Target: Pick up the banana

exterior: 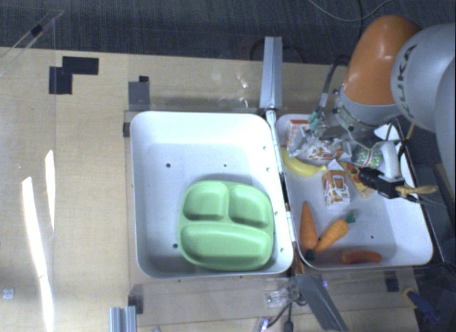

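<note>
The yellow banana [302,167] lies near the left wall of the right bin [420,241], its right part hidden under a crumpled foil packet [318,148]. My gripper [324,130] hangs low over the back of that bin, just above and behind the banana, in among the packets. The grey arm with its orange band [374,60] covers the bin's back right corner.
The right bin also holds two orange carrots [308,227] [333,232], a red pepper [360,257], an orange snack packet [335,187] and a white bottle [389,157]. A green divided plate [228,225] sits in the left bin [153,181]. A metal divider [271,74] separates the bins.
</note>
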Robot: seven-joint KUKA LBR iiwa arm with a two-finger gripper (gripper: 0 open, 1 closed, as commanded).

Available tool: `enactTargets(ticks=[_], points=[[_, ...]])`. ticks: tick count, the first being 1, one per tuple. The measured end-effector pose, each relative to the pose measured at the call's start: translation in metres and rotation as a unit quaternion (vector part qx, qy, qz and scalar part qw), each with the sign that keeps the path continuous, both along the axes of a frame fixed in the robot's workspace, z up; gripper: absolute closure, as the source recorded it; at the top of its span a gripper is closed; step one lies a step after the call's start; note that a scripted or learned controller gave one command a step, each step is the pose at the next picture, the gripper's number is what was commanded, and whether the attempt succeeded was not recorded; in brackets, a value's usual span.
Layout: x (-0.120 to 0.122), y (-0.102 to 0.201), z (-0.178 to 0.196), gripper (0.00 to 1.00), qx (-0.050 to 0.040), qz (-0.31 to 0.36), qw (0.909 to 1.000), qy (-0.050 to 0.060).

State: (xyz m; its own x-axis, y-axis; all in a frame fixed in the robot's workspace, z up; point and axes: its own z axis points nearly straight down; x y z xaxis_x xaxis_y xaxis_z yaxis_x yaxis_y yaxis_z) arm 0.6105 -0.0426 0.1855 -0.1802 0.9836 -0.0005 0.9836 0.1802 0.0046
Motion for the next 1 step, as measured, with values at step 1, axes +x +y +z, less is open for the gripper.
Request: enactTargets(ticks=[1], points=[[0.0001,-0.0521,-0.0973,0.00,-0.0006,-0.014,0.9999,-0.003]])
